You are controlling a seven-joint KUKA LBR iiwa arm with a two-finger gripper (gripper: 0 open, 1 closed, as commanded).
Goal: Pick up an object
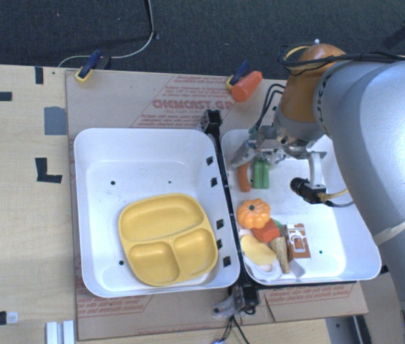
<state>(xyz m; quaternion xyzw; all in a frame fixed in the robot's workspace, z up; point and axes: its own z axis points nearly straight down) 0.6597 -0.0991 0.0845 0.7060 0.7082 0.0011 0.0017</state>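
Observation:
My gripper (259,156) hangs low over the back of the right bin (331,264), its fingers spread and open. A small green block (260,173) lies right below it, between the fingertips, resting on the bin floor. An orange carrot-like stick (243,178) lies just left of the green block, against the bin's left wall. Nearer the front sit a small orange pumpkin (254,212), a red piece (265,231), a pale yellow lump (257,250), a tan stick (281,254) and a brown box (297,240).
The left bin (102,156) holds a yellow divided plate (168,237). An orange clamp (245,86) and a blue-yellow clamp (87,69) sit at the board's back edge. The arm's grey bulk (374,135) covers the right bin's far right side.

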